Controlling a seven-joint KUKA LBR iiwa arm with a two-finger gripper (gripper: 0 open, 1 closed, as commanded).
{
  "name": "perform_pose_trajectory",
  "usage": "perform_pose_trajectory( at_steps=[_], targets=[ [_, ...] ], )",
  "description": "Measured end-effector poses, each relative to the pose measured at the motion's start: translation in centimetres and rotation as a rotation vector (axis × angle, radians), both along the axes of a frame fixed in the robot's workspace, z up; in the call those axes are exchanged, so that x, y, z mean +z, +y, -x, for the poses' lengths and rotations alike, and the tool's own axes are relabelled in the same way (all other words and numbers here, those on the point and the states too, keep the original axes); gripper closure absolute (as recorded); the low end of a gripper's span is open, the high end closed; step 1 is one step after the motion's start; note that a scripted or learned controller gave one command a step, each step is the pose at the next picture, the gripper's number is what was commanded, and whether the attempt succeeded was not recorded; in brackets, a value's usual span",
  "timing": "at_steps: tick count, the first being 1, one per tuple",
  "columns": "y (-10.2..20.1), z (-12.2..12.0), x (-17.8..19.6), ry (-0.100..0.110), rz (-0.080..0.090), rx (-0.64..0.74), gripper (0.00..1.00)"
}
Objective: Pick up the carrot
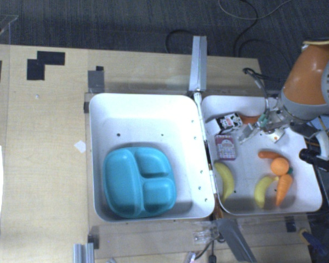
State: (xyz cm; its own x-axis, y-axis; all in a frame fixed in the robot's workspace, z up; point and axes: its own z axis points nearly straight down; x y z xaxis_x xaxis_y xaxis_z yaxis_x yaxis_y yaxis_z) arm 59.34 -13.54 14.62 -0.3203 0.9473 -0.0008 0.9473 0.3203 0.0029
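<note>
The carrot [283, 188] lies in the right bin [312, 201] near its front right corner, pointing toward the front edge. A round orange fruit [279, 166] touches the carrot's thick end. My gripper [252, 131] hangs over the back middle of the same bin, well behind and to the left of the carrot. It sits low beside a small dark packet [228, 122]. Nothing shows held in it.
Two bananas [225, 179] [262, 190] lie at the right bin's front, and a pink card [226, 147] lies near its left wall. Another orange stick-shaped item [270, 154] rests behind the round fruit. The left bin [115, 114] holds a blue divided tray [138, 181].
</note>
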Motion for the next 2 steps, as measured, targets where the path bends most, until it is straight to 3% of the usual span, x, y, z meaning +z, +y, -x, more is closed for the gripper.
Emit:
perform_pose_trajectory(
  at_steps=[1, 2],
  targets=[
    [-4.8, 4.5, -5.9, -0.003, -0.002, -0.336, 0.0],
    [-4.7, 4.3, -4.8, -0.008, -0.003, -0.331, 1.0]
  ],
)
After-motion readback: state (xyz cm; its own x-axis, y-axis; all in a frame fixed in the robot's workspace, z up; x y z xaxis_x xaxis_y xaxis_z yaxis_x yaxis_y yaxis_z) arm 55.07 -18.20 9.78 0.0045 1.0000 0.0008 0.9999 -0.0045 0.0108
